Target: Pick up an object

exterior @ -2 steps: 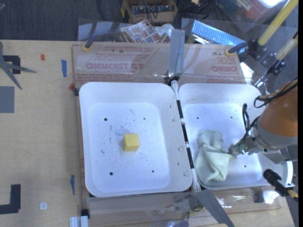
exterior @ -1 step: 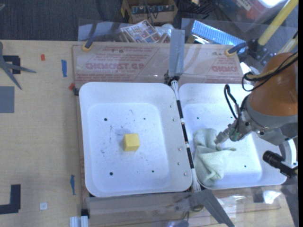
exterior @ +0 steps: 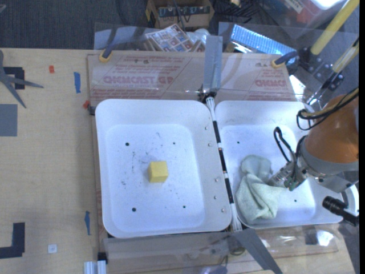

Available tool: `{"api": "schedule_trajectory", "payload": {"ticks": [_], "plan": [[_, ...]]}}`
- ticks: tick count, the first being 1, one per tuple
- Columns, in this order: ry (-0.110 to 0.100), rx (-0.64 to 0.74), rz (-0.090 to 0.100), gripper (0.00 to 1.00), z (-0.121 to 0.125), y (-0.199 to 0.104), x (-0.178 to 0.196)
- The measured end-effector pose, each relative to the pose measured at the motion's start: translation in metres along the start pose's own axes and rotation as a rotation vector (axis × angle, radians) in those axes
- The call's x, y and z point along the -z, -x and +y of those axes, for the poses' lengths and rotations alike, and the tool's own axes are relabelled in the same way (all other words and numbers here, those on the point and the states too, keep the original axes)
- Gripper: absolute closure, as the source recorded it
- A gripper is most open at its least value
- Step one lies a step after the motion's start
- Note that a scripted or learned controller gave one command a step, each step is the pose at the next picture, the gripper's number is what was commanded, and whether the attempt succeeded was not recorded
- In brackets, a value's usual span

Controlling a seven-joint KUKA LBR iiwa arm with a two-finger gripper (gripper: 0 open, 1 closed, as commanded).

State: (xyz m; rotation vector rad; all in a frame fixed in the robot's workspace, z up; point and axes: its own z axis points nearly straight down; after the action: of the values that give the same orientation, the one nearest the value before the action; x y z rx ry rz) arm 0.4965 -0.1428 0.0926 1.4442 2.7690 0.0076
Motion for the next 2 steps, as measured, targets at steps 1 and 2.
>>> {"api": "schedule_trajectory", "payload": {"ticks": [1,2], "plan": [[-0.015,-0.573,0.009,1.00,0.030,-0.069,0.092],[0.001,-0.420,0.005,1.00,0.013,-0.038,0.001]]}}
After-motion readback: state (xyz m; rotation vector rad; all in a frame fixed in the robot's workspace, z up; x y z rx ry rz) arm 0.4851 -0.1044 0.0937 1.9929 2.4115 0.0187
